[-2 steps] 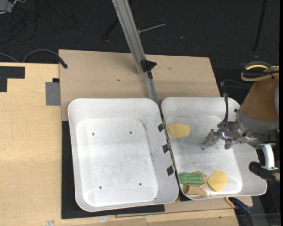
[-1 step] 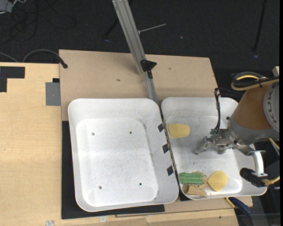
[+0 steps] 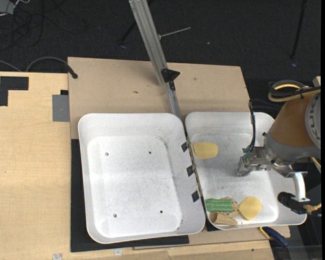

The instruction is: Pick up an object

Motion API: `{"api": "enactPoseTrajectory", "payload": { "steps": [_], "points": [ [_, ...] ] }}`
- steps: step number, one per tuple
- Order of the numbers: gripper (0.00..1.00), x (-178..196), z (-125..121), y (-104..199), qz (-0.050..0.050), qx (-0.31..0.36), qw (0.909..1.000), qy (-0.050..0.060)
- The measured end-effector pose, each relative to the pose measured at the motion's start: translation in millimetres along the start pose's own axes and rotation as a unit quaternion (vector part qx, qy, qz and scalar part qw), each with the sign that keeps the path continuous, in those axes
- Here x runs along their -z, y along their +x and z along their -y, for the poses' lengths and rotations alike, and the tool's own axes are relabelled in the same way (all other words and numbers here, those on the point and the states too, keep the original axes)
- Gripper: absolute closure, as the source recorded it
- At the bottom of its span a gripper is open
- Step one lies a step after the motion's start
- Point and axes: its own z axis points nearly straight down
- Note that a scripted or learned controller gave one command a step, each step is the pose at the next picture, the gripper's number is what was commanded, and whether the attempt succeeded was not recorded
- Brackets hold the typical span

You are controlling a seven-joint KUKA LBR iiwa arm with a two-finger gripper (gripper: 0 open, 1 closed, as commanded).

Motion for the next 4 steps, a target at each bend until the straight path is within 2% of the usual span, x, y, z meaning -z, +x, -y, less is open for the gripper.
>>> {"api": "enactPoseTrajectory", "payload": {
  "steps": [2,3,4],
  "points": [
    [1.0,99.7,7.2,-8.1,0.001,0.001,1.0,-0.002],
    [1.0,118.7,7.0,-9.1,0.0,0.004,1.0,0.0],
    [1.0,109.4,15.6,45.3,-0.001,0.005,1.0,0.002]
  ]
}}
